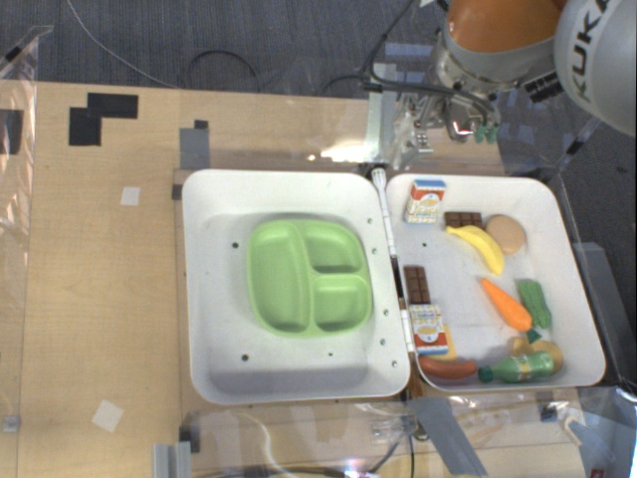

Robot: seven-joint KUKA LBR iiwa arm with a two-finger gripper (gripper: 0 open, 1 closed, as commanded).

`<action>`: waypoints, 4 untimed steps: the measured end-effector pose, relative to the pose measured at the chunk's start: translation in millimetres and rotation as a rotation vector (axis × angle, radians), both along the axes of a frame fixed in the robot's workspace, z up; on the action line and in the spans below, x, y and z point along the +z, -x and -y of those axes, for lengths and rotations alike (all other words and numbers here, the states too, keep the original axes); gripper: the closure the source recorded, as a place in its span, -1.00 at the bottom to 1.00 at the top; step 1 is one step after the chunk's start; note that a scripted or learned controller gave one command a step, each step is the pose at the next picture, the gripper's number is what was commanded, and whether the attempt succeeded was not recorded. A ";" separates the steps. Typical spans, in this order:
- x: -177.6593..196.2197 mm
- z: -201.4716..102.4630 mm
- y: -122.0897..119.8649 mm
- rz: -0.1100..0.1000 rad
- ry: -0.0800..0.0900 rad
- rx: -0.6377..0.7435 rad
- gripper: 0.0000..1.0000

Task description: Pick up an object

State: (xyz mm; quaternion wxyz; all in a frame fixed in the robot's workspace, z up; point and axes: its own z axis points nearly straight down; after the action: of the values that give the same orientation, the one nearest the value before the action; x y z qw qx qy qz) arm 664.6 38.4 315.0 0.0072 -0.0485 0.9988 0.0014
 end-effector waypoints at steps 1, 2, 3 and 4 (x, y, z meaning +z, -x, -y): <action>-6.6 -108.0 -3.8 -0.005 -0.002 0.031 1.00; -50.3 -160.9 1.9 -0.009 -0.001 0.066 1.00; -51.3 -201.0 46.5 -0.005 -0.002 0.119 1.00; -25.9 -197.0 9.4 -0.001 0.001 0.221 1.00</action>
State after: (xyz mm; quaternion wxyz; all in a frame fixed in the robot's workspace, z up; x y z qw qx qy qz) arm 655.2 235.4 289.0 0.0066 -0.1586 0.9873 0.0018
